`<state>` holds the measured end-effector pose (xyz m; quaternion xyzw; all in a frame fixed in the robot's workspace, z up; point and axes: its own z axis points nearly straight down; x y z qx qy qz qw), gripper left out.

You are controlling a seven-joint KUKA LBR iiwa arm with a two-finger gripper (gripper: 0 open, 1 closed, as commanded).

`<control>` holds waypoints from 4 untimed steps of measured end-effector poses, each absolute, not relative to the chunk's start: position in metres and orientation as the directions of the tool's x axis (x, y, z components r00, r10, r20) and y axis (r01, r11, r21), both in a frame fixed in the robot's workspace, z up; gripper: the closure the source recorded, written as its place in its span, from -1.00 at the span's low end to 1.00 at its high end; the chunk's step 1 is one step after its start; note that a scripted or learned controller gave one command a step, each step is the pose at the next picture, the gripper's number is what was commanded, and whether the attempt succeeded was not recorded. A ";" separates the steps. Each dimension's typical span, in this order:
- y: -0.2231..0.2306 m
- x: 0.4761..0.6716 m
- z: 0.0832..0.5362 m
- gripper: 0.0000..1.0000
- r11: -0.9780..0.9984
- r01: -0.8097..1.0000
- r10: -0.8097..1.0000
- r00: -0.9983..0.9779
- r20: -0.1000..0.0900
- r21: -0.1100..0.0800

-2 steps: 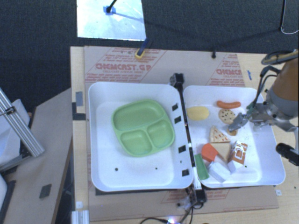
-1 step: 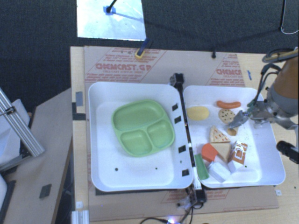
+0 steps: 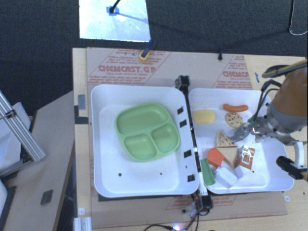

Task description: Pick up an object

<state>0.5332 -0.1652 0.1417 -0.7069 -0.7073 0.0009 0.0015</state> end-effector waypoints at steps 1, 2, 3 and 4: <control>-0.165 0.534 0.091 -1.00 0.001 1.000 1.000 -0.001 0.002 0.000; -0.165 0.535 0.103 1.00 0.001 1.000 1.000 -0.001 -0.001 0.003; -0.166 0.534 0.146 1.00 0.004 1.000 1.000 -0.004 -0.002 0.005; -0.173 0.539 0.194 1.00 0.004 1.000 1.000 -0.004 -0.002 0.006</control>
